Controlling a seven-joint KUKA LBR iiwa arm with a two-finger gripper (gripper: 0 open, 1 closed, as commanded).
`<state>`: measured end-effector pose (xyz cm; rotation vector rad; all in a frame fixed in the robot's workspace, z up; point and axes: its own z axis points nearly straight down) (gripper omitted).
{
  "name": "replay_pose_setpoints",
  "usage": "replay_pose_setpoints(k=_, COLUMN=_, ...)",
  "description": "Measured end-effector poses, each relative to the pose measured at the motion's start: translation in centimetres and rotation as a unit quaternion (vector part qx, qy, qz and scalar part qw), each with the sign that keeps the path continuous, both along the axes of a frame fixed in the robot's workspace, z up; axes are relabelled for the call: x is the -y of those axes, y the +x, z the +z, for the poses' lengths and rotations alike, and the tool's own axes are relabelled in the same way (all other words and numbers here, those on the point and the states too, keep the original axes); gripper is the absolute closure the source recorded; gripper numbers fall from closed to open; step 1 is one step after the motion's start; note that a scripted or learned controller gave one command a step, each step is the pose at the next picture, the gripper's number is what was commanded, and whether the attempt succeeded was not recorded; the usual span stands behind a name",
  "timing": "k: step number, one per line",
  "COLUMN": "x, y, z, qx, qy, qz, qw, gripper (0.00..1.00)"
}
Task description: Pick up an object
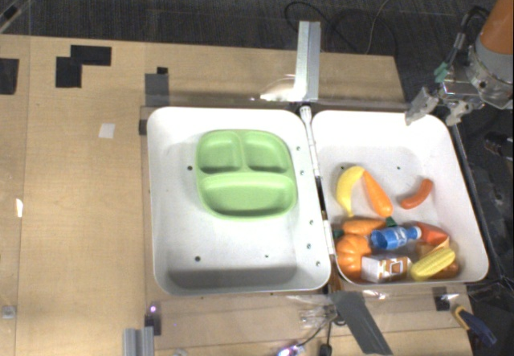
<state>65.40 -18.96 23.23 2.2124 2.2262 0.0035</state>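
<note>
We note the gripper over the far right corner of the right bin, fingers spread, carrying nothing. The sausage lies alone, right of the banana and carrot. We judge it light, smooth plastic, somewhat slippery; best pinched across its middle.

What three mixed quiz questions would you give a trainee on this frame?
1. True or false: the green divided plate lies in the left bin.
2. Which item lies apart, nearest the right bin's right wall? A) banana B) sausage C) blue bottle
3. Fill in: the gripper hovers over the right bin's far-____ corner.

Key: 1 true; 2 B; 3 right.
</note>
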Motion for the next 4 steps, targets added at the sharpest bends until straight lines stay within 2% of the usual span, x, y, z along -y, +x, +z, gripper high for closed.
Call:
replay_pose_setpoints(k=1, x=-4.1, y=-3.8, z=-12.5, qx=-0.002, qy=0.0005, qz=0.019, qw=0.9998, gripper=0.00)
replay_pose_setpoints(k=2, x=-7.4, y=-6.8, z=-14.3, qx=0.006, qy=-0.0019, qz=0.044, qw=0.9990, gripper=0.00)
replay_pose_setpoints(k=3, x=-7.7, y=-6.6, z=-13.3, qx=0.007, qy=0.0005, qz=0.045, qw=0.9990, gripper=1.00)
replay_pose_setpoints(k=4, x=-14.3, y=-6.1, z=-1.7, qx=0.000, qy=0.0004, qz=-0.078, qw=0.9969, gripper=1.00)
